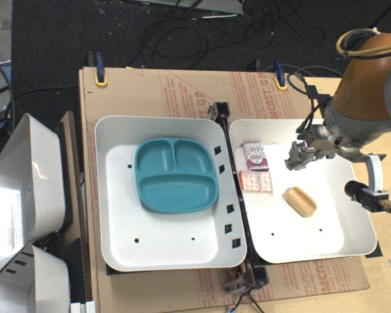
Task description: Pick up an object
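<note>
Starting at the left, the left bin [111, 194] holds a teal tray [176, 175] with three compartments, lying flat toward the bin's upper middle. A dark divider runs between this bin and the right bin [352, 240]; both rest on a brown table [182, 90].

Just right of the divider, in the right bin, lie two small packets: a pink box [254, 156] nearer the far side and a red-and-white pack [256, 182] touching it on the near side. Further right, near the bin's middle, lies a tan bun [302, 201], set at a slant, apart from the packets.

Above and a little right of the bun hangs the gripper [297, 159], its dark fingers pointing toward the left, over bare bin floor between the pink box and the arm. Nothing sits between the fingers; whether they are spread or closed, I cannot tell. The grey arm with its orange band [368, 77] fills the upper right.
</note>
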Available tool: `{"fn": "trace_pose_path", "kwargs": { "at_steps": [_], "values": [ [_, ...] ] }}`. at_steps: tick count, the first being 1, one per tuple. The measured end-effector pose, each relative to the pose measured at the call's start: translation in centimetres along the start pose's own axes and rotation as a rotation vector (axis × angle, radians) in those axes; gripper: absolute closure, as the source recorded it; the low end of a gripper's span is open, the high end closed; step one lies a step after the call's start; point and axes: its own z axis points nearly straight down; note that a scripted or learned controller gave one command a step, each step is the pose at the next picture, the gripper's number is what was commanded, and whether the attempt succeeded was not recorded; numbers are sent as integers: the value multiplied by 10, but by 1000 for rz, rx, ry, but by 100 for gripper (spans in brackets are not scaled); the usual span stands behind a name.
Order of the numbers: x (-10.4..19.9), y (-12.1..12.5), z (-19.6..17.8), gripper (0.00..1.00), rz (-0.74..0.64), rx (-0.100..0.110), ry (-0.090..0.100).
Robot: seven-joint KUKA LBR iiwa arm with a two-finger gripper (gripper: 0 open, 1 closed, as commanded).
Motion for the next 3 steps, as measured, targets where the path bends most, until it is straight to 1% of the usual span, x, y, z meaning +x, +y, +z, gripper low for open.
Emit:
{"fn": "trace_pose_path", "kwargs": {
  "at_steps": [1,2,3],
  "values": [
    [53,2,5,100,0,0,0],
    [105,-16,-3,100,-1,1,0],
    [148,-21,1,100,0,1,0]
  ]
}}
